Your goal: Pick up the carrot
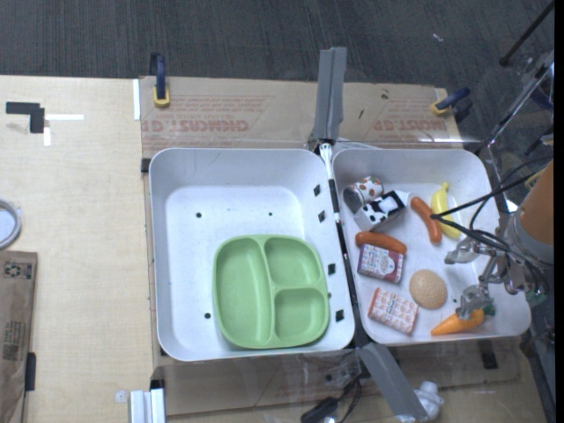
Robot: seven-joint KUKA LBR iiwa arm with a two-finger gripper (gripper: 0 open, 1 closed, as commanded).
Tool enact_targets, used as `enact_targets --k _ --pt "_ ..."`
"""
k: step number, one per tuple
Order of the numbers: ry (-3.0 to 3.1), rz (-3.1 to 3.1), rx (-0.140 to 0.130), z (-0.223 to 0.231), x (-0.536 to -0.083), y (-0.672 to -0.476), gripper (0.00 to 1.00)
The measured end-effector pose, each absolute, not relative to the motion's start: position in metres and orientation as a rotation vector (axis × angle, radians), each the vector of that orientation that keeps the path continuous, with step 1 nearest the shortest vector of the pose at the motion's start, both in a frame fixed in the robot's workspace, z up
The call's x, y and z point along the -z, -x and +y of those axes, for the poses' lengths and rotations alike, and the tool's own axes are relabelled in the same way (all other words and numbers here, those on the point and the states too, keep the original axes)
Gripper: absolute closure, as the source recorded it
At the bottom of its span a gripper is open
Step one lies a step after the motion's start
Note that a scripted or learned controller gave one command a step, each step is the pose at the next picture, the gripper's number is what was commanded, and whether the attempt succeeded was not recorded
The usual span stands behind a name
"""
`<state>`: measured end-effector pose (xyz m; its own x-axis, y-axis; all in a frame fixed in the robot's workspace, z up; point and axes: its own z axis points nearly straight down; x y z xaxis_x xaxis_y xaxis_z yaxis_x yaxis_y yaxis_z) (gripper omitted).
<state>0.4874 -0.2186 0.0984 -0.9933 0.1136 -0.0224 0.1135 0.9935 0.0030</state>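
The carrot (456, 322), orange with a green leafy top, lies in the near right corner of the right bin (490, 176), with its top pointing right. My gripper (483, 287) reaches in from the right and hangs just over the carrot's green end. Cables and metal parts of the wrist blur its tip. The carrot rests on the bin floor, and nothing shows it lifted.
The right bin also holds a tan egg (428, 289), a pink packet (392, 311), a red box (381, 263), two sausages (381, 241), a banana (443, 208) and a cow toy (382, 208). A green divided plate (271, 291) lies in the left bin (176, 263).
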Motion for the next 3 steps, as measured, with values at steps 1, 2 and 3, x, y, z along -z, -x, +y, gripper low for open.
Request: enact_targets --k 1,2,3 --pt "-0.92 2.995 -0.002 -0.222 -0.092 -0.481 0.0" --pt "-1.282 2.871 -0.001 -0.222 -0.089 -0.503 0.0" --pt "-0.792 3.042 -0.001 -0.181 -0.18 -0.479 0.0"
